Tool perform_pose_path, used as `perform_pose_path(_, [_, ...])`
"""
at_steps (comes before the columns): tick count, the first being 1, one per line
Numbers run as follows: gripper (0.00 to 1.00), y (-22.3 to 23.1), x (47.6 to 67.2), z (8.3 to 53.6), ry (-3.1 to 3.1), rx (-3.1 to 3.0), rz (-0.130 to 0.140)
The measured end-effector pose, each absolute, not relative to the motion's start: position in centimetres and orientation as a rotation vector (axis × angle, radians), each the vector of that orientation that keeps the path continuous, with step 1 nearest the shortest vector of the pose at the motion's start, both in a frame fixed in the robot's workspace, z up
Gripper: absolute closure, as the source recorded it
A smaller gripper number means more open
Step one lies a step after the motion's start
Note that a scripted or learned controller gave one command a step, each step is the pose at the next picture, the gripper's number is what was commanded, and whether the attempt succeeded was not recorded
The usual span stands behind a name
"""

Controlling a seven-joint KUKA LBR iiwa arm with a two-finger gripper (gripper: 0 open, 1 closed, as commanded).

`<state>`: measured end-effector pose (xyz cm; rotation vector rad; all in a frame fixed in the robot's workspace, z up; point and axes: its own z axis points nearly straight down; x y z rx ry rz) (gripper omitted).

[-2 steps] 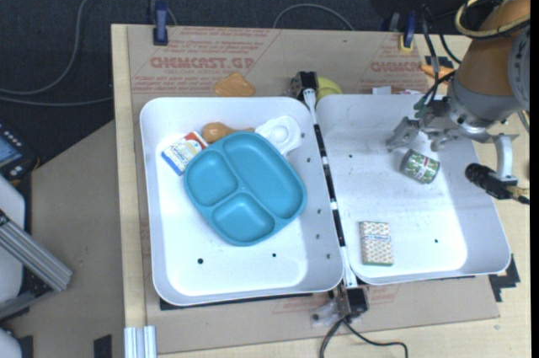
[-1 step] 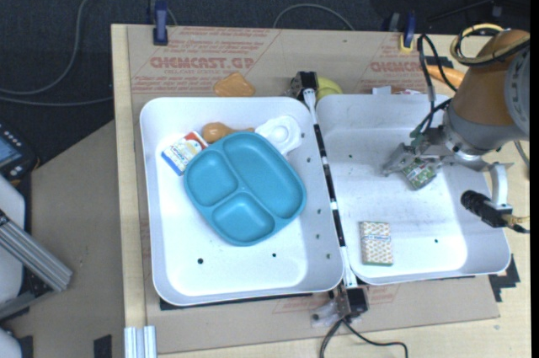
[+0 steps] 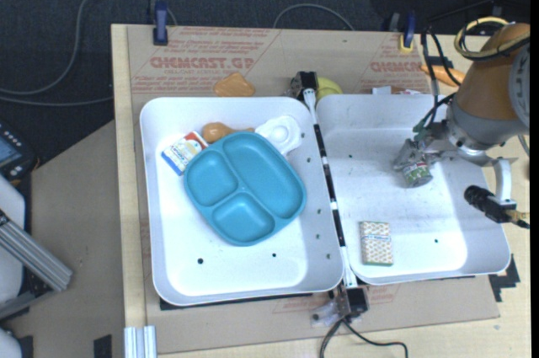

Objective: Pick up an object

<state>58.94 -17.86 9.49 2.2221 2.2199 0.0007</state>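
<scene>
We saw the claw [image 3: 414, 165] down in the right bin [image 3: 438, 255], upper middle of its floor, w/ the grey arm [image 3: 476, 116] and its orange band coming in from the right. Couldn't tell whether it was released or clenched; the tip was a small grey-green blur against the bin floor, and we couldn't tell if anything sat in it.

Nearest loose item to the claw: a small patterned packet [image 3: 376, 243], lying flat below and a bit left of it, apart from it, near the bin's front edge. Nothing touching it.

Further left of the claw, across the divider btwn bins, the left bin [image 3: 181, 264] held a blue three-compartment tray [image 3: 244, 188], tilted diagonally. Past the tray's upper-left corner, a small blue-and-white carton [image 3: 183, 152]. Next to that an orange round item [image 3: 216, 131], partly tucked behind the tray edge. A white cup-like piece [image 3: 280, 132] sat at the tray's upper-right corner, touching it.

Outside the bins, up and left of the claw on the board: an orange lump [image 3: 234, 84] and a yellow item [image 3: 327, 87] beside a black clamp [image 3: 305, 82] at the bins' top junction.
</scene>
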Motion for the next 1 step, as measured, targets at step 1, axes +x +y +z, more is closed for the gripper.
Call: perform_pose_path(1, [1.0, -11.31, 64.35, 10.15, 2.225, 2.211, 0.006])
